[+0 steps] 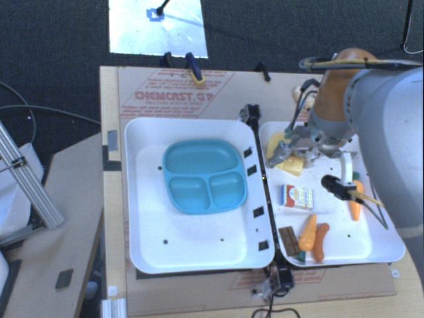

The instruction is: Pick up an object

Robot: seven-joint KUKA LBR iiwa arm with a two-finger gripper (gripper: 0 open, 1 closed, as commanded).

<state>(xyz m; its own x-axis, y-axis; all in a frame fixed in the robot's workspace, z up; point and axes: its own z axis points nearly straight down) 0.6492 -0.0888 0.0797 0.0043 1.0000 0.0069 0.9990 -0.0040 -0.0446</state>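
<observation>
Yellow plastic toy pieces (pixel 291 165) are lying in the upper left corner of the shallow white bin (pixel 348 240) on the right of the frame. The grey two-finger gripper (pixel 281 154) is hanging directly over them, at the frame's centre right. Whether it is spread or closed cannot be told from this slant, and nothing is visibly being held.

Just below the yellow pieces a small white-and-orange printed box (pixel 296 196) is lying flat. Lower still, a brown chocolate-like block (pixel 288 238) and an orange plastic carrot (pixel 308 233) are sitting near the bin's bottom edge. A light blue divided plate (pixel 204 176) is resting in the white bin at the frame's left (pixel 136 197).

The likely target is crowding the bin wall, so a descent here is risking a strike on the rim. The yellow pieces also seem to be touching, so a closing grasp may catch only an edge and let it slip. It may also simply shove them aside.
</observation>
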